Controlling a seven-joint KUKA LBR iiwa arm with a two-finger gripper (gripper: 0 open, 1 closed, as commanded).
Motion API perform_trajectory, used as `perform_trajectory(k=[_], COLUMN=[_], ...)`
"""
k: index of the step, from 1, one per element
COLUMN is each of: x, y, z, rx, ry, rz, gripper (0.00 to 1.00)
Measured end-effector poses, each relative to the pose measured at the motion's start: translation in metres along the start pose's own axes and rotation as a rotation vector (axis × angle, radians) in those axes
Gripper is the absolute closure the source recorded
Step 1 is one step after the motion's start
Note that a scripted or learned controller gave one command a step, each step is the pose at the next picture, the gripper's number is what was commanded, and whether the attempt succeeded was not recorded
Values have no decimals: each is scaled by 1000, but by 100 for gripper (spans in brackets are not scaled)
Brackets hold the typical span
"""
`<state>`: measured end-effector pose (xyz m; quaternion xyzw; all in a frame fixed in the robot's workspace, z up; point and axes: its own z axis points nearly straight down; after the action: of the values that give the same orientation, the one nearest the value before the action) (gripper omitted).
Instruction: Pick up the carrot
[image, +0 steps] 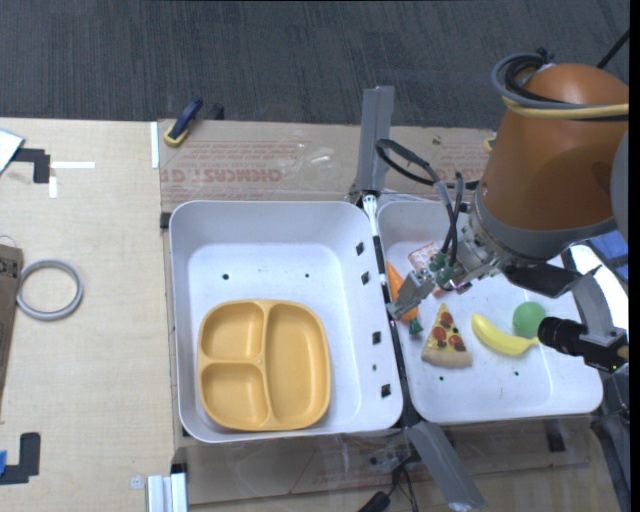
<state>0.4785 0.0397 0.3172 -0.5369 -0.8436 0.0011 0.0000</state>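
Right bin (500, 400), left wall | carrot (393, 279): orange, slim, apparently partly under gripper (411, 303)

Single fixed cam, mounted above the surface (90, 200), tilted down at a slant. Faces toward the surface's far edge, with dark carpet (250, 50) beyond it along the top of the frame. Mid range: both white bins fit whole, left bin (270, 240) centred, right bin (500, 390) toward the right. Arm (555, 150) enters from the right, close to the lens, looming large.
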Motion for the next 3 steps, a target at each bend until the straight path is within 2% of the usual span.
perform_trajectory(k=[1,2,3], x=[9,8,8], y=[4,5,5], z=[5,-4,-4], rx=[0,0,0], ry=[1,-1,-1], rz=[-277,-276,-276], gripper=[0,100,0])
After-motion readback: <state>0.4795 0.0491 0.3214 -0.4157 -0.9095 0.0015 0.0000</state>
